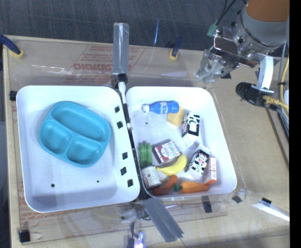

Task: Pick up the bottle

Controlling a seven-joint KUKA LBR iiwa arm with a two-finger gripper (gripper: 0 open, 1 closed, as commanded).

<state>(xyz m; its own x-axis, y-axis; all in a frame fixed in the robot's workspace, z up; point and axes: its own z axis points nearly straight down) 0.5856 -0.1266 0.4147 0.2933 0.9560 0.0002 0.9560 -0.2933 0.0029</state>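
A robotics lab or test cell. A pale wooden counter point(254, 154) stands on dark grey carpet point(62, 9). Blue clamps point(10, 44) pin a clear plastic sheet point(62, 68) to it, well left of the hand point(212, 68). Two white bins point(24, 138) hold toy food, and loose cables point(277, 102) trail just right of the hand.

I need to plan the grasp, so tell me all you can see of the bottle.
The bottle is small, blue, with a white cap and a pale label, plastic by its look. It lies on its side near the far wall of the right bin, cap toward the divider. Its base end meets a yellow item. Nothing grips it.
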